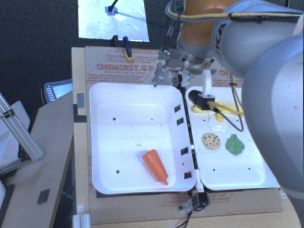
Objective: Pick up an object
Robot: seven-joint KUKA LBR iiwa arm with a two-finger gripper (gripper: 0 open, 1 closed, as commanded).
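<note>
Two bins: a pair of shallow white trays sits side by side on the bench, the left bin point(102, 127) and the right bin point(237, 175) meeting along a dark seam
Arm: the grey KUKA arm point(266, 37), orange band above its wrist, reaches in from the right and hangs over the far end of the seam
Gripper: the gripper point(167, 75) hovers at the back rim of the left bin, high above the tray floor; its fingers look small and blurred against the cardboard, so whether they are parted or closed cannot be told, and nothing is seen between them
Left bin contents: one orange carrot point(156, 165) lies on the floor near the front right corner, tip pointing toward the front, well apart from the gripper
Right bin contents: a speckled cookie point(211, 140) and a green leafy piece point(234, 145) rest just beside each other mid-tray; a yellow item point(228, 109), possibly a banana, lies farther back, partly hidden by a black fitting
Progress: no object is lifted; every item rests in its tray
Remaining: choosing a target, descending to it, closing on it and raising it clear all appear still to be done
</note>
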